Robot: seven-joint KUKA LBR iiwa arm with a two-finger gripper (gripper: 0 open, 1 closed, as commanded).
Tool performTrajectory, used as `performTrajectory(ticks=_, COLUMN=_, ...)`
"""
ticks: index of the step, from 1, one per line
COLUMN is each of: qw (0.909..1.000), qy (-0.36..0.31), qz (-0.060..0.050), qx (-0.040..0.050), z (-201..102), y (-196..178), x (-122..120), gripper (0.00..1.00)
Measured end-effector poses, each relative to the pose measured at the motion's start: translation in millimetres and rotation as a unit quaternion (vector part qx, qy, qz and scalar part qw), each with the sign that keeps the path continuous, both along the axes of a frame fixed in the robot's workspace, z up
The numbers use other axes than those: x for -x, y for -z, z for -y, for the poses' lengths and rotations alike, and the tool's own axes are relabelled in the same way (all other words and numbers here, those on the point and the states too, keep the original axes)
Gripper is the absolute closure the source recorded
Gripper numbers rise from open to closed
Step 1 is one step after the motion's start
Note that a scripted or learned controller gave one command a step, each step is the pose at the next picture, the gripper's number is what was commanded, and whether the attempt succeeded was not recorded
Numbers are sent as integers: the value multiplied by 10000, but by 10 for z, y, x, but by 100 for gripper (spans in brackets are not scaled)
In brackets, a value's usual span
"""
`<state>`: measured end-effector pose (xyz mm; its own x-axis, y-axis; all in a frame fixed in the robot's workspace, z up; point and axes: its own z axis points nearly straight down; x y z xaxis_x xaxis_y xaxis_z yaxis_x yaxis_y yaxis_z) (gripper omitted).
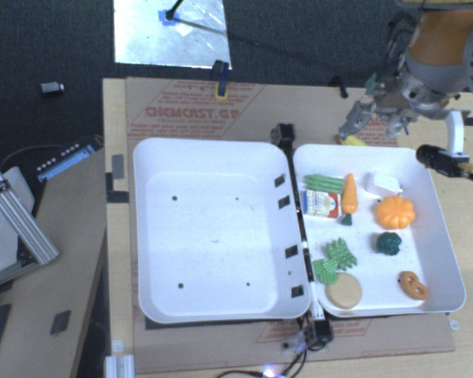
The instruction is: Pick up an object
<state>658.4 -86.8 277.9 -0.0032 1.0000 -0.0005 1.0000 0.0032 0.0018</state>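
Cardboard sheeting with red print (193,110) covers the bench under both bins, probably to keep them seated side by side. At centre left sits the wide shallow white plastic bin on the left (213,227), with nothing to pick in it. It looks like the drop-off side.

Black clips along the shared rim (293,203) seem to tie the two bins together so neither slides.

Right of centre, the shallow white bin on the right (445,235) holds all the candidates, spread apart so each can be approached alone: a bundle of green toy beans (324,182), a small printed red-and-white carton (322,204), an orange toy carrot (350,194), a leafy green toy sprig (335,260), a round tan disc (344,290), a white block (383,184), an orange toy pumpkin (395,211), a dark green toy broccoli (389,243) and a brown toy pretzel (413,285).

At upper right, the end effector (370,123) hangs over that bin's far rim, with nothing visible in its grasp; whether it is spread or closed I cannot tell. A yellow piece (351,140) shows just beneath it at the rim. The beans, carrot and white block lie nearest, just below it in the frame; the pretzel and disc lie farthest.
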Motion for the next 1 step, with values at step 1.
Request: performTrajectory(ticks=1, qw=10000, qy=-44, qz=-28, qx=-21, z=-878, y=759, x=-93, gripper=0)
